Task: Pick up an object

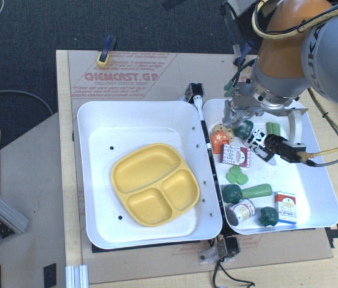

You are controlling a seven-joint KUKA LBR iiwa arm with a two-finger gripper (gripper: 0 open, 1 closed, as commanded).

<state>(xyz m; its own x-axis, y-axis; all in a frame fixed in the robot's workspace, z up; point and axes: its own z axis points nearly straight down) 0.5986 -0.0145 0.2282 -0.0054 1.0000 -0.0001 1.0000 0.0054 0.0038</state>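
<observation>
Camera view: 2 white bins, arm comes from the right.
Gripper (236, 120): low in the right bin (320, 182), over small toys; finger state I cannot tell.
Nearest object: orange toy (219, 140), just beside the gripper.
Left bin (91, 155): yellow tray (154, 183), likely for sorting.

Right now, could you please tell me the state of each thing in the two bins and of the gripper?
Yellow plastic divided tray: flat in the left white bin, compartments bare.
Green plastic cucumber: lying on its side in the right white bin.
Small tin can: tipped over.
Red and white carton: lying flat.
Gripper: low over the right bin's far end.
</observation>
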